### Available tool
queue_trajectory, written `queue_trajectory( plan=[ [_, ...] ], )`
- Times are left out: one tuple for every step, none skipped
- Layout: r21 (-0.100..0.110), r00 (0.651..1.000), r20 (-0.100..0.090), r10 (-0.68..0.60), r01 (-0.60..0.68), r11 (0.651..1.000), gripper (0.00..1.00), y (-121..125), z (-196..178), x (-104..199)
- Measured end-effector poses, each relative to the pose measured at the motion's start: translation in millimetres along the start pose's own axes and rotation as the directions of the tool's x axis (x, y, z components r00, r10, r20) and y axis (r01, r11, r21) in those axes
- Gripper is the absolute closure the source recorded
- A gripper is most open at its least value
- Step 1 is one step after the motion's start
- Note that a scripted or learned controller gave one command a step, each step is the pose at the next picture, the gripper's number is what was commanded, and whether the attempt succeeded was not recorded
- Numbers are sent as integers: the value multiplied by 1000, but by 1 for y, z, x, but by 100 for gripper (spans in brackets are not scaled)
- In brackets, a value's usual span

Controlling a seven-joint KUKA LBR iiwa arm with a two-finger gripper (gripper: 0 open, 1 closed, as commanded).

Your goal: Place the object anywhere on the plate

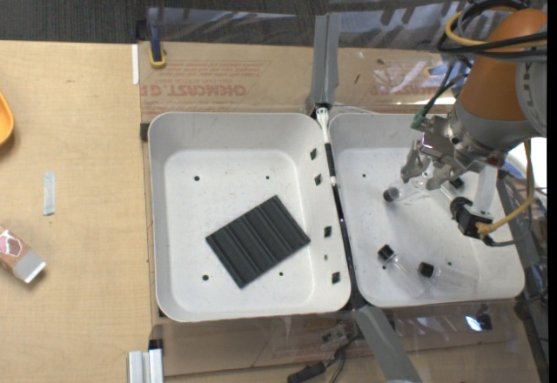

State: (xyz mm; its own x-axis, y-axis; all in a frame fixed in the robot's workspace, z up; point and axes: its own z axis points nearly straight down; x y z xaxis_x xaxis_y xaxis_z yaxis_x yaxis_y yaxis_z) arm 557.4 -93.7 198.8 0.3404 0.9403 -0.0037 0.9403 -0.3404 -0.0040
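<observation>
The plate (pixel 258 240) is a dark ribbed rectangle lying at a slant on the floor of the left bin (pixel 174 198). A small clear object with black end pieces (pixel 405 265) lies near the front of the right bin (pixel 365 285). My gripper (pixel 416 181) hangs over the middle of the right bin, behind that object and apart from it. It points down and to the left from the grey wrist with its orange band. A small grey tip (pixel 391 195) shows at its lower left, close to the bin floor.
A divider ridge (pixel 332 190) with black clips separates the two bins. Cables (pixel 477 220) loop off the wrist at the right. On the wooden bench to the left lie a small grey strip (pixel 49 194) and a wrapped item (pixel 19 256).
</observation>
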Motion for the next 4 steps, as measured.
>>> queue_trajectory(
  plan=[
    [-2,987,0,-163,163,987,100,36,8,88],
    [-2,956,-1,-295,295,956,100,-38,-38,46],
    [-3,628,0,-778,778,628,100,-40,8,131],
    [-4,414,2,-910,910,414,100,-99,8,137]
  ],
)
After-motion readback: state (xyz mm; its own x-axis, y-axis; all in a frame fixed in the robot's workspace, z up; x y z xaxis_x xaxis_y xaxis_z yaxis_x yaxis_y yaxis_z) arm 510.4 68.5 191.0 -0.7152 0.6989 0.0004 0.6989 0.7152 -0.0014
